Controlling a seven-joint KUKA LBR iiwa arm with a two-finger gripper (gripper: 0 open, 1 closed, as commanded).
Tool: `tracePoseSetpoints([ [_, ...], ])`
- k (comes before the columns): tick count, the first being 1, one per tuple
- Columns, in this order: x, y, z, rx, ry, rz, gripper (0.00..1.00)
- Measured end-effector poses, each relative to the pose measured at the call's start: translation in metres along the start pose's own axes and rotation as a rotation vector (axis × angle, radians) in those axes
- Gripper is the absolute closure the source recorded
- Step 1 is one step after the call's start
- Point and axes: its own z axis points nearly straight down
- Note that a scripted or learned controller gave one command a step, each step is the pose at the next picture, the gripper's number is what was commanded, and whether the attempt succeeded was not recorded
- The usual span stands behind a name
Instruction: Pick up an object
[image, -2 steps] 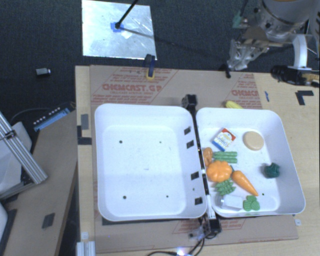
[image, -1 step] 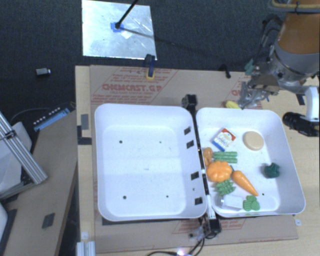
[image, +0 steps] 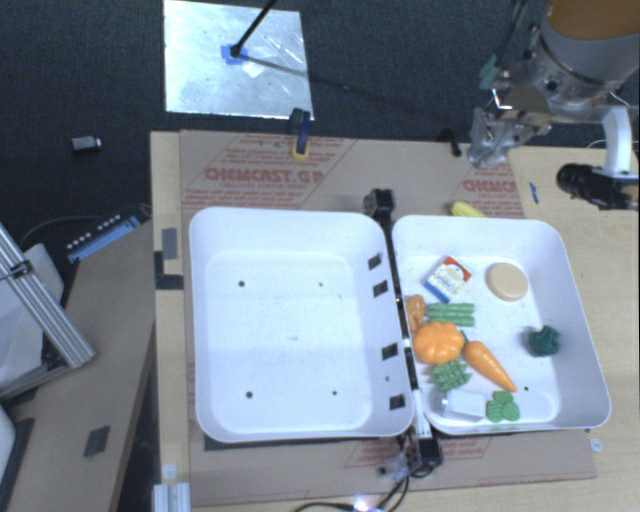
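Note:
The right bin (image: 572, 300) holds several toy foods: a small white box with red and blue print (image: 449, 277), a tan round biscuit (image: 507, 281), a green bean pod (image: 449, 314), an orange pumpkin (image: 438, 342), a carrot (image: 489, 365), a dark green broccoli (image: 544, 341), two green leafy pieces (image: 450, 376) (image: 502, 407) and a pale flat packet (image: 466, 404). My gripper (image: 490, 143) hangs high above the bench behind the right bin, at the top right, with nothing seen between its fingers.
The left bin (image: 290, 320) lies beside the right one. A yellow piece (image: 466, 210) lies on the cardboard just behind the right bin. A shiny metal sheet (image: 238, 58) and a blue-yellow clamp (image: 299, 133) sit at the back. An aluminium frame (image: 35, 300) stands at left.

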Motion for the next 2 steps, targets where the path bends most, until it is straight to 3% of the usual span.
tracePoseSetpoints([
  [1, -0.032, 0.041, 0.045, 0.008, -0.001, 0.006, 1.0],
  [2, 0.048, 0.041, 0.011, 0.003, 0.003, -0.006, 1.0],
])
